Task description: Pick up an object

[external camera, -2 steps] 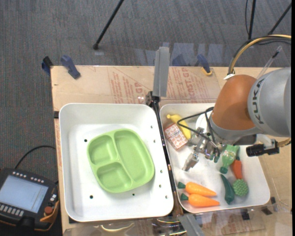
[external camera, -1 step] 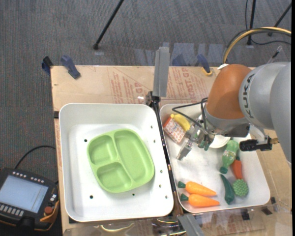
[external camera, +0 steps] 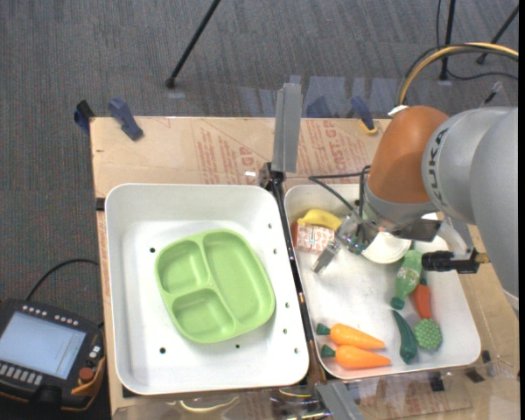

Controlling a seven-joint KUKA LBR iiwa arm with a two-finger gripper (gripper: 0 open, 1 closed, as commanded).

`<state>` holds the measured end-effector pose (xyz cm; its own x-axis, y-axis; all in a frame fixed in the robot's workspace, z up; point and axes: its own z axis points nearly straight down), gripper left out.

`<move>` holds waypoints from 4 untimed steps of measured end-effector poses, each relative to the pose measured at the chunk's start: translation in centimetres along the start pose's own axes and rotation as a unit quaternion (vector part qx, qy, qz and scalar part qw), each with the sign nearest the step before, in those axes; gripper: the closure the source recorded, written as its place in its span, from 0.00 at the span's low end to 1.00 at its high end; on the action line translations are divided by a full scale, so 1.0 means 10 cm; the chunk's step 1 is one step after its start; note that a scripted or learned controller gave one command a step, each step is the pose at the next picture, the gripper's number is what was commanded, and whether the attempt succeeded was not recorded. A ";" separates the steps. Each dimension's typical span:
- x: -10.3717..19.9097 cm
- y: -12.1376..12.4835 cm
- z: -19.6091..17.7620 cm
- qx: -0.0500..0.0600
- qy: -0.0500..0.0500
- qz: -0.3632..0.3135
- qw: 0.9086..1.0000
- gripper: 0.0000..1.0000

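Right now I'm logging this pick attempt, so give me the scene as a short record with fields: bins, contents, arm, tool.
left bin: holds a green divided plate
right bin: holds toy food
right bin contents: two carrots at the near edge, a green bottle, a red-and-tan packet, a yellow piece behind it
arm: reaches in from the right, over the right bin
tool: low over the right bin, beside the packet
held object: none visible between the fingers

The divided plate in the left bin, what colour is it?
Light green; the divided plate shows plainly in the camera view.
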<state>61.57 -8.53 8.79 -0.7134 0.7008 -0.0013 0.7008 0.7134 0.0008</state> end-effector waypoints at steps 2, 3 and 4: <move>0.10 -1.61 0.01 0.001 0.001 -0.051 0.999 0.00; 0.33 -0.84 0.01 -0.001 0.001 -0.116 0.993 0.00; -0.13 -0.23 0.00 -0.001 0.000 -0.163 0.987 0.00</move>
<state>60.90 -11.05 8.81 -0.9010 0.4337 -0.0019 0.4337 0.9010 0.0018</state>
